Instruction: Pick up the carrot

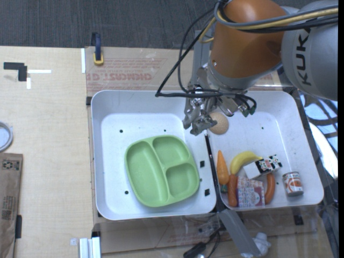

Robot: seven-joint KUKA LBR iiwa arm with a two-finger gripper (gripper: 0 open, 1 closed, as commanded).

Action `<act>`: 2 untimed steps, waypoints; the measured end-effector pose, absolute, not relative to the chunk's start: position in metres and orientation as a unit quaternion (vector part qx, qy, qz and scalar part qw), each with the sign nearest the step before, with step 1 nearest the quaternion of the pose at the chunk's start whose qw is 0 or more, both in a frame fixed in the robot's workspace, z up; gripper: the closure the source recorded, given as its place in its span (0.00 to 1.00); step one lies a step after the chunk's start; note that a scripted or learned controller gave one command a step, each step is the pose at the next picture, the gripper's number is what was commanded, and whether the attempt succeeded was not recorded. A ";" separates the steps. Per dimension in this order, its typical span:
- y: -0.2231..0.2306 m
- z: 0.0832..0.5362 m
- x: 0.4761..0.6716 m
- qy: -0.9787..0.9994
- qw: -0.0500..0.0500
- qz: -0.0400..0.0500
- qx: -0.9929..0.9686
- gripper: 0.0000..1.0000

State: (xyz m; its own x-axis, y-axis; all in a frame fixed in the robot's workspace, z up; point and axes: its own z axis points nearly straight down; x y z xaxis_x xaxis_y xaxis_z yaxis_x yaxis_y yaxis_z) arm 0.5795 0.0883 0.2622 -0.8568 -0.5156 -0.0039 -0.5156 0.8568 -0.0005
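The carrot (pixel 222 167) is a slim orange cone lying along the left wall of the right bin (pixel 279 104), tip pointing away from the camera. My gripper (pixel 200 120) hangs above the divider between the two bins, further back than the carrot and apart from it. A tan rounded object (pixel 220 124) sits just right of the gripper; I cannot tell whether it is touching it. The orange wrist band and grey arm cover the back of the right bin.
Beside the carrot lie a banana (pixel 243 159), a cow-patterned box (pixel 262 166), a red sausage-like piece (pixel 232 190), a printed packet (pixel 250 193) and a small can (pixel 293 184). A green divided plate (pixel 161 170) lies in the left bin (pixel 107 144).
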 end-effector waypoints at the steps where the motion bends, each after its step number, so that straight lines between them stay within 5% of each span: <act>1: 0.109 0.251 0.645 0.999 0.002 0.000 -0.050 1.00; 2: 0.092 0.306 0.650 0.998 0.003 0.000 -0.055 1.00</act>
